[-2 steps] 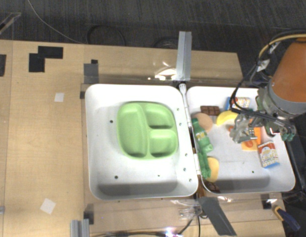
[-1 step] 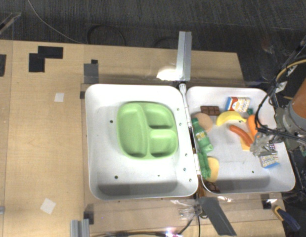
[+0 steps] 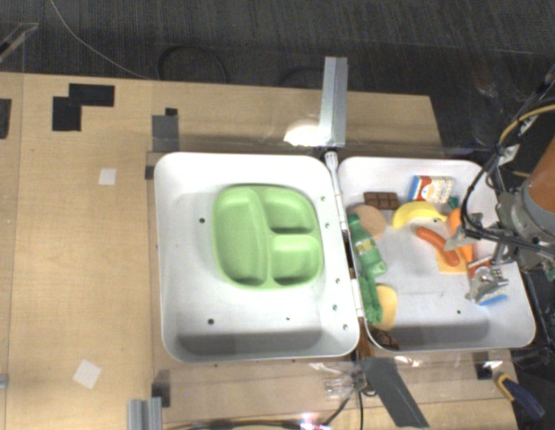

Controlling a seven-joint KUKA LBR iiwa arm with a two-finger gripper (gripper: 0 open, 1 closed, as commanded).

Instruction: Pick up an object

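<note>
At the right bin's (image 3: 519,334) near right part the gripper (image 3: 486,283) hangs low, its finger state impossible to tell, with the orange carrot-like toy (image 3: 431,237) just to its far left, beside the banana (image 3: 419,212), none of it held.

— What sits in the left bin (image 3: 183,240)?
— A green divided tray (image 3: 264,234), alone.
— And the right bin (image 3: 510,325)?
— Banana (image 3: 418,213), green bottle (image 3: 368,256), chocolate bar (image 3: 380,200); the gripper (image 3: 486,285) hangs low there, possibly touching nothing.
</note>
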